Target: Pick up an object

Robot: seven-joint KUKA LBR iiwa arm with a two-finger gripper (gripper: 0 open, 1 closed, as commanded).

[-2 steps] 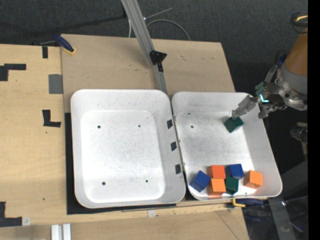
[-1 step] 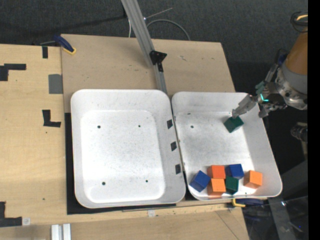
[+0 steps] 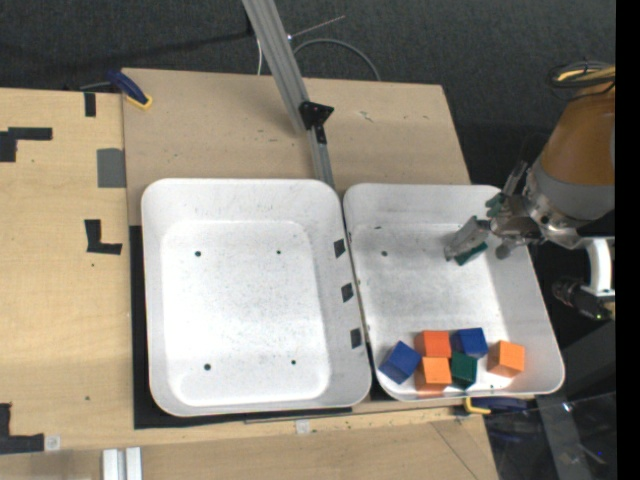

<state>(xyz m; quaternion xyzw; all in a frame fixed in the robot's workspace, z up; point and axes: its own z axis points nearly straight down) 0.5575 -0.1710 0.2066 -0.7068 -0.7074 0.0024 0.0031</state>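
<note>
The arm reaches in from the right, orange band (image 3: pixel 580 148) bright above the wrist, and the jaws (image 3: pixel 468 246) hang over the upper part of the right bin (image 3: pixel 420 288). Whether they are spread or pressed together, I cannot tell from this slant; the tips blur into a grey and greenish smear, and nothing can be made out between them.

Down at the near edge of that same bin sits the cluster of blocks, well apart from the jaws. A blue block (image 3: pixel 400 361) lies furthest left, turned at an angle. Just beside it come two orange blocks, one (image 3: pixel 435 343) behind the other (image 3: pixel 435 371), touching. Next along, a second blue block (image 3: pixel 471 342) sits behind a dark green block (image 3: pixel 463 369). A third orange block (image 3: pixel 508 357) stands off to the right, near the bin's wall.

The left bin (image 3: pixel 240 298) lies alongside, its rim meeting the right bin's rim down the middle. Both rest on the wooden surface (image 3: pixel 200 118). A slanted metal pole (image 3: pixel 285 53) crosses the top of the view, ending near the bins' far edge.
</note>
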